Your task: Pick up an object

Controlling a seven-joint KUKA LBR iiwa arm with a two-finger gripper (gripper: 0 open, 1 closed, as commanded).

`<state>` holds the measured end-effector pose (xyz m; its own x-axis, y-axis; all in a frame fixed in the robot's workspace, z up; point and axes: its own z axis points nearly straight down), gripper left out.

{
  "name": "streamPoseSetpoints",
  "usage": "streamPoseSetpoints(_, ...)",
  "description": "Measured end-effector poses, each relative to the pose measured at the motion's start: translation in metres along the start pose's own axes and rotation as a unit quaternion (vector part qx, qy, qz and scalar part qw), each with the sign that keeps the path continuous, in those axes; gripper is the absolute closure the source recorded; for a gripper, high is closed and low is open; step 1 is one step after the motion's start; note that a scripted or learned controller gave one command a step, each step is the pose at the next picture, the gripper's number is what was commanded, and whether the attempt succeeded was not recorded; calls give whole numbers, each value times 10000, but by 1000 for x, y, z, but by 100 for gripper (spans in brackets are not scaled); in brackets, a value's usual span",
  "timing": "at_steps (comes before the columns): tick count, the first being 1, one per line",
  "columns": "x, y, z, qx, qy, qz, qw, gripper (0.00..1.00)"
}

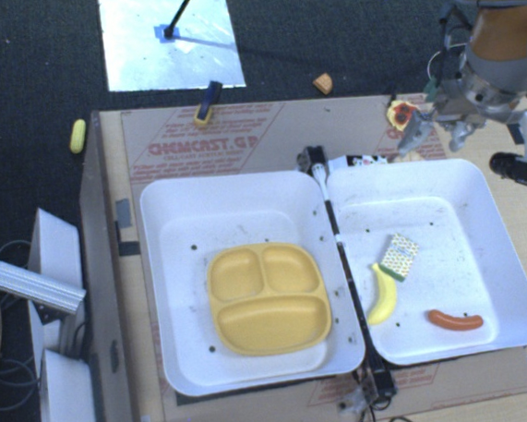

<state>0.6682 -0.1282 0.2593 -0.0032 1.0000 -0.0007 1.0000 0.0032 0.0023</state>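
**Hovering past the right bin's far rim, tool state unreadable**

Spreading under everything is the table [265, 126], its brown printed board carrying two shallow white bins side by side. The left bin [171, 261] holds a yellow divided tray [268, 298], three compartments, lying flat near the bin's middle. The right bin [497, 229] holds three loose things: a banana [382, 294] at about 7 o'clock from the bin's centre, close to the divider between the bins; a small checkered packet [399, 255] touching the banana's upper end at its 1 o'clock; and a red sausage [456, 319] at about 5 o'clock, well apart from the other two, near the bin's front wall.

The arm [503, 25], grey with an orange band, enters at 2 o'clock of the view. Its tool [434, 131] hangs above the right bin's far rim, at roughly 12 o'clock from the bin's centre, well apart from banana, packet and sausage. How wide the tool stands cannot be told; it is too blurred and cluttered. Nothing can be seen gripped in it.

A small red and yellow object [402, 111] lies on the board just beside the tool, at its 10 o'clock.
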Motion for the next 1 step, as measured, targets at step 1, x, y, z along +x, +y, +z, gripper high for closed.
streamPoseSetpoints(1, 16, -96, 65, 15, 5, 9, 10000, 0)
